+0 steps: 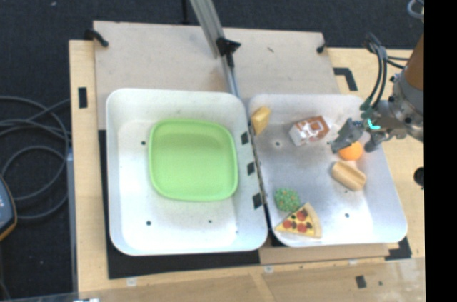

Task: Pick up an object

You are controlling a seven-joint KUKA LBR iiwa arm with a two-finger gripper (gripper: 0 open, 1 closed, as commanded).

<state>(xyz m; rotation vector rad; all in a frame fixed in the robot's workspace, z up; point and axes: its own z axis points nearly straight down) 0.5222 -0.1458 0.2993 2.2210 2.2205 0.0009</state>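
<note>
Here, in the camera view, my tool (355, 138) hangs low over the right bin (385, 215), its dark fingers spread on either side of a small orange ball (350, 151). The jaws stand open around the ball; I cannot tell whether either finger touches it, so I do not count it as held.

The ball lies near the right side of that bin, just above a bread roll (348, 175) and to the right of a red-and-white packet (310, 130). Further off in the same bin sit a yellow wedge (260, 119) by the left wall, a green sprig (288, 198) and a pizza slice (301, 221) toward the front. The left bin (121, 151) carries 1 green plate (193, 159).

The risks as I judge them: the ball is round and smooth, so an off-centre squeeze could squirt it out sideways. The roll is close below, and a finger coming down on that side might nudge it or pinch it with the ball. If I close too high, the pads may slide over the top and shut on nothing.
</note>
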